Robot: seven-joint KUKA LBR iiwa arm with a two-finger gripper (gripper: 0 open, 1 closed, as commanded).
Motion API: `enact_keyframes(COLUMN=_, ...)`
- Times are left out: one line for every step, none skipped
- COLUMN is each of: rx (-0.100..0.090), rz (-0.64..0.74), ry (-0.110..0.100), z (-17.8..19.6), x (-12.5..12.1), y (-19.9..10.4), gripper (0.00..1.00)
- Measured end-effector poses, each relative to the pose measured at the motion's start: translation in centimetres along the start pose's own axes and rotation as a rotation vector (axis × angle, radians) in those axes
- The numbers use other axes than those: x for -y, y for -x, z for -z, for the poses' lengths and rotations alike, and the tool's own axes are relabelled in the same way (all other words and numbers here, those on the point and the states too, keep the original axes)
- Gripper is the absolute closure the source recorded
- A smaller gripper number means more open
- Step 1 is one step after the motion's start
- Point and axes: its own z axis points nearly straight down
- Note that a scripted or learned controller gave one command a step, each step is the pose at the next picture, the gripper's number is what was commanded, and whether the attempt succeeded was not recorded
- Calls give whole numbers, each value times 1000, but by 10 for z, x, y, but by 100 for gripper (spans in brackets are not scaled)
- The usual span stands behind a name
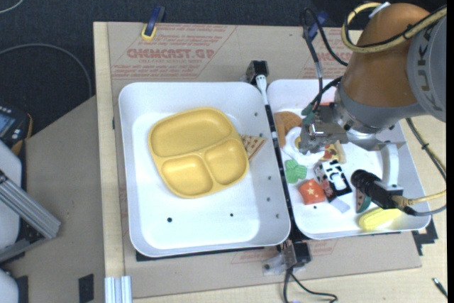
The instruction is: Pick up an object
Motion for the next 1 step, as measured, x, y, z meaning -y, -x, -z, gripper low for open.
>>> enact_keyframes(rx=1, rz=1, ry=3, z=10, x=-5, y=-15, gripper=100)
